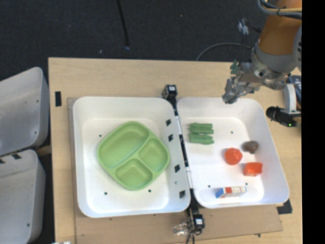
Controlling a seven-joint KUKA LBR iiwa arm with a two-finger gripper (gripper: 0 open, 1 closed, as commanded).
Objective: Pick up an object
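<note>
Single fixed camera above the bench (127, 75), angled down at a slant, moderately far; both white bins (81, 136) fully in frame, arm (277, 34) entering from right.

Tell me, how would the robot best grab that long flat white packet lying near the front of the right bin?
Probably from straight above, closing across the packet's narrow width near its middle. It lies flat and long, running roughly left to right, so its short sides give the fingers little to span. It sits close to the bin's front wall, so the gripper should likely allow room there.
</note>
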